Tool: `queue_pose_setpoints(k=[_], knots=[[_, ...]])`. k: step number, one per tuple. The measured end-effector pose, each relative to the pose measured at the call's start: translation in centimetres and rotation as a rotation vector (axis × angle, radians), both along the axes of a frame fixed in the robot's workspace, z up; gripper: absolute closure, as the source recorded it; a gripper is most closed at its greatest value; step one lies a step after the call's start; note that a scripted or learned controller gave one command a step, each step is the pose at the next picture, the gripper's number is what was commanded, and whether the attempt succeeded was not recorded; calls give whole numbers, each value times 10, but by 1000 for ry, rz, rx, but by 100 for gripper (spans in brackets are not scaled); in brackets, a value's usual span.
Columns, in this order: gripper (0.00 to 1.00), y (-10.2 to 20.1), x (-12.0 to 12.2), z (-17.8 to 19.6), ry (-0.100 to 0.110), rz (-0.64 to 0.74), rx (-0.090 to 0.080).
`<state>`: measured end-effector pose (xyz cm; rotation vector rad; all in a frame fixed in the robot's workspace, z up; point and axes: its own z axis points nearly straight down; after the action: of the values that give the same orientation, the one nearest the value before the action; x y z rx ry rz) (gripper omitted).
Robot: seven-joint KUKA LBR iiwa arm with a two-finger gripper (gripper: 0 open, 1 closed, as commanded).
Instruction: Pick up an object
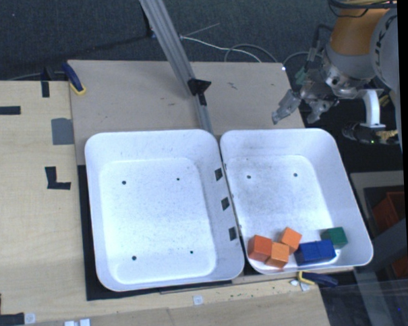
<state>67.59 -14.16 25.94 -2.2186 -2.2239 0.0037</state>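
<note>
Several small blocks lie together in the near corner of the right bin [279, 183]: three orange blocks [261, 246], [290, 237], [279, 254], a blue block [314, 252] and a green block [336, 237]. My gripper [299, 111] hangs beyond the bin's far rim at the upper right, well away from the blocks. Its fingers [282, 113] stand open with nothing between them. The orange band of the arm [360, 30] shows above it.
The left bin [152, 215] sits beside the right one, their rims touching. A slanted metal pole [177, 52] rises behind the bins' junction. A blue-and-yellow clamp [74, 78] lies at the far left and another [316, 279] at the front edge. Cables run behind the bench.
</note>
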Motion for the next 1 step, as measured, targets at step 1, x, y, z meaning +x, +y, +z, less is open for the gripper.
queue_pose_setpoints(k=[1], knots=[[100, 1, 0, 10, 0, 2, -1]])
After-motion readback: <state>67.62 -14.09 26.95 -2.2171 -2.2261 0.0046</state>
